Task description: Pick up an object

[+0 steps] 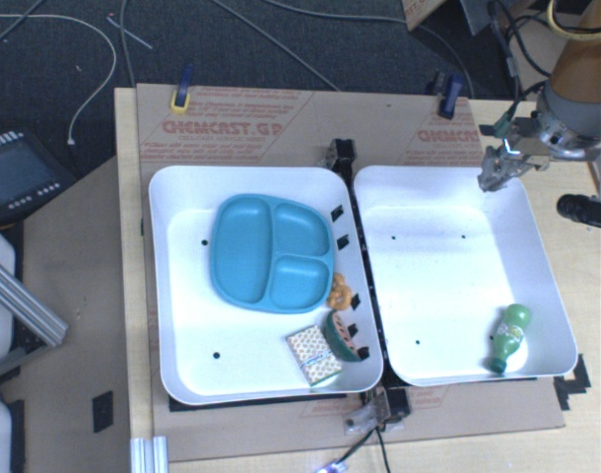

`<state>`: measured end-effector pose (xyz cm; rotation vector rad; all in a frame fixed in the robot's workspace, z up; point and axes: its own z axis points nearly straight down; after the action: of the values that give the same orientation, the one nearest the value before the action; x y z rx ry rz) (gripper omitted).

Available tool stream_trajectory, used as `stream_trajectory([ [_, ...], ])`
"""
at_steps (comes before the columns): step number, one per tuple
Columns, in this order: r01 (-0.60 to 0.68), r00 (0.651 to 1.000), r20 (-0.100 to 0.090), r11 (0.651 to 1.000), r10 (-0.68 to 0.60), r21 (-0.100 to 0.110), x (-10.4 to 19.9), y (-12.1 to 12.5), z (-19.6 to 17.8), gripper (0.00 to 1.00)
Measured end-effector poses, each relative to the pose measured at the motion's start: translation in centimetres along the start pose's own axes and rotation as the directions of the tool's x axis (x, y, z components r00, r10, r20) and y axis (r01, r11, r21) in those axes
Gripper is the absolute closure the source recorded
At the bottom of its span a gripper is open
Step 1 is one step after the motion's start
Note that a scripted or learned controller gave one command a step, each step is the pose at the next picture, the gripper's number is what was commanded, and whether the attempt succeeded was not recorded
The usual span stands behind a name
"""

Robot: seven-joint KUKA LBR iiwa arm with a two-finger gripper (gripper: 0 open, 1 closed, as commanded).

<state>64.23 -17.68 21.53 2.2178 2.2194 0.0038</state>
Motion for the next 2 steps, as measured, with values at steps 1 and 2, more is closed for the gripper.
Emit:
stream_trajectory([
  [1, 0.004, 1.000, -0.004, 1.000, -0.004, 0.007, 5.6, -1.2, 0.8, 1.00],
  [2, 0.005, 1.000, -0.005, 1.000, -0.005, 0.006, 11.2, -2.8, -0.3, 1.00],
])
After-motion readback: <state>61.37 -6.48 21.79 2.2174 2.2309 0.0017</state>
